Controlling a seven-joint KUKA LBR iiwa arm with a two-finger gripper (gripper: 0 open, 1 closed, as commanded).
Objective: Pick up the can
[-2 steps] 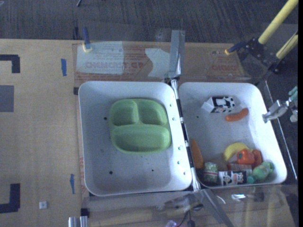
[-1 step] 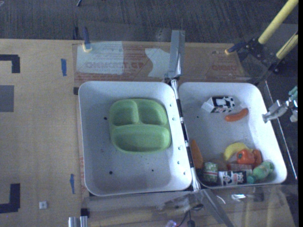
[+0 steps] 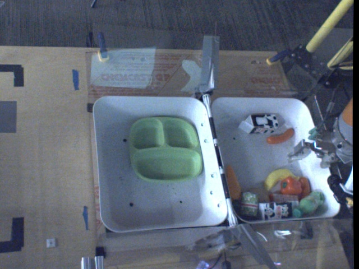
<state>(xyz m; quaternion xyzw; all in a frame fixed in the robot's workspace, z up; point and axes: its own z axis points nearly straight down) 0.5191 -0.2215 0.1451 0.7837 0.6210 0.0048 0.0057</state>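
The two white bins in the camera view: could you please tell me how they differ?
The left shallow white plastic bin holds one thing, a green divided plastic tray; the right shallow white plastic bin holds many small items. The end effector is over the right bin, not the left. Both are rounded-cornered.

A green divided tray sits in a white bin; nearer the end effector, a black-and-white carton, orange sausage, yellow banana.

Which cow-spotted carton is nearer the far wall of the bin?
The cow-spotted carton beside the sausage, alone near the right bin's far wall. The other carton lies among the toys along the near wall.
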